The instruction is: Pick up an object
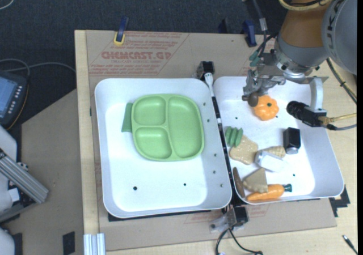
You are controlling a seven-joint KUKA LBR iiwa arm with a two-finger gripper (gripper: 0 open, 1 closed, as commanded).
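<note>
The small orange pumpkin (266, 107) sits in the right bin (323, 160), near its back edge, touching my fingers (253, 96) on their right, lower side. I cannot tell whether they are apart or together; nothing shows between them.

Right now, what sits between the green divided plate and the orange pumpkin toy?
In the camera view, between the green divided plate and the orange pumpkin toy lie bare left-bin floor, the two bins' adjoining rims, then bare right-bin floor.
</note>
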